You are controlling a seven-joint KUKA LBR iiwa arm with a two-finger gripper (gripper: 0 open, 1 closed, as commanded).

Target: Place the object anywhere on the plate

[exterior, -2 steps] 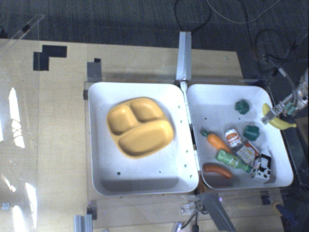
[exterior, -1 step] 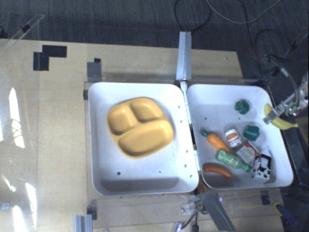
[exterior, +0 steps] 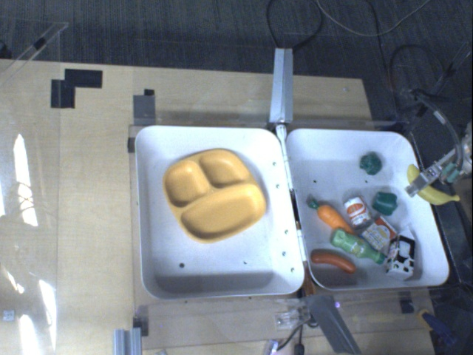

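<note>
From my feed, the gripper point(exterior: 431, 176) sits at the 3 o'clock edge of the picture, over the right rim of the right bin point(exterior: 325, 143). Its fingers are clamped on a yellow banana point(exterior: 439, 195): one end pokes out above them, and the rest curves out below, just outside the bin's rim.

The plate point(exterior: 214, 194), a yellow one in three compartments, lies in the middle of the left bin point(exterior: 159, 257), well apart from the banana, toward 9 o'clock from it.

The right bin also holds a loose cluster toward its 6 o'clock side:
- a carrot point(exterior: 330, 214)
- a small can point(exterior: 357, 211)
- a green bottle point(exterior: 356, 244)
- a red sausage point(exterior: 333, 259)
- a black-and-white packet point(exterior: 400, 256)

Two dark green pieces point(exterior: 371, 163) lie nearer its 1 o'clock corner.

The bins rest side by side, touching, on a pale wooden bench point(exterior: 96, 161). A metal post point(exterior: 281, 87) rises from the seam between them toward 12 o'clock. Black tape marks point(exterior: 74, 84) sit on the wood at 10 o'clock. A clear sheet point(exterior: 26, 198) throws bright glare along the 9 o'clock side.

Beyond the bench, dark carpet point(exterior: 148, 13) runs across the 12 o'clock band. Black cables point(exterior: 295, 13) loop over it toward 1 o'clock.
</note>
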